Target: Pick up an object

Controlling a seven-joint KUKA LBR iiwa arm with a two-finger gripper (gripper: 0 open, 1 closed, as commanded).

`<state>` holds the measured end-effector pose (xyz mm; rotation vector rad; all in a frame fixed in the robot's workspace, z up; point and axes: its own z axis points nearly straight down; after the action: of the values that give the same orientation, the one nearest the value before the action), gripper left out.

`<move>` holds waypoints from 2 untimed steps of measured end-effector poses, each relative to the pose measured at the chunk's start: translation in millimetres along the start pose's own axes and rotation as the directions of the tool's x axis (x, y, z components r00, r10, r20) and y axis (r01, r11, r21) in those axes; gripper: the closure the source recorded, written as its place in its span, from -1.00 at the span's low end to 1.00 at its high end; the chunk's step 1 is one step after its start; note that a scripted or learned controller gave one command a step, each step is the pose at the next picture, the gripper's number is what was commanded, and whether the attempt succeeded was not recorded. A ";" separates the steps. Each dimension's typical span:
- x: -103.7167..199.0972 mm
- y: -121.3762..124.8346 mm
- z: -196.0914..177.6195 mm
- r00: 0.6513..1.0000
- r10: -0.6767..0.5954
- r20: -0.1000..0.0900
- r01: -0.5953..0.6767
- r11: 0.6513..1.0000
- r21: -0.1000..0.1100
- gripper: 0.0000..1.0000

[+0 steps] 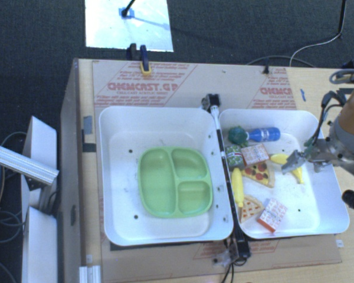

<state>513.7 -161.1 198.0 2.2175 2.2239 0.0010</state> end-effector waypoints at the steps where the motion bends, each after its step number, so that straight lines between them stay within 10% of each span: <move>1: -19.5 61.1 108.7 1.000 0.000 0.004 0.000 1.000 -0.012 -1.00; 2: -17.4 62.7 97.2 1.000 -0.003 -0.001 0.003 1.000 -0.014 1.00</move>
<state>576.6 -178.3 100.8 2.2084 2.2203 0.0183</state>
